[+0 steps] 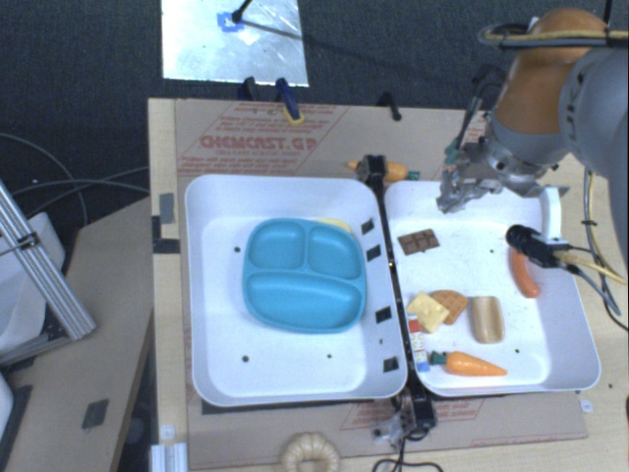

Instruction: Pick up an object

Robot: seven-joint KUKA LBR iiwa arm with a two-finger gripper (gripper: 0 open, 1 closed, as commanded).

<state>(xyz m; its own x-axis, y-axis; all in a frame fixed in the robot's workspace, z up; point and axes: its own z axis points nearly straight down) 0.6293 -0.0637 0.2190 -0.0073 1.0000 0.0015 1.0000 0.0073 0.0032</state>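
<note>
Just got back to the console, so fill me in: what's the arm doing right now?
The arm's end effector hangs over the far edge of the right bin, with nothing seen in its grip. Lying in that bin are a chocolate bar, a sausage, a waffle piece, a cheese wedge, a bread roll and a carrot. The left bin holds a blue divided plate.

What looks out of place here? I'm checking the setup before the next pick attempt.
Mostly tidy: the blue divided plate sits flat in the left bin. One oddity: a small orange-yellow item lies outside the bins, on the board behind the divider, while the other toy foods, such as the carrot and chocolate piece, lie in the right bin.
</note>
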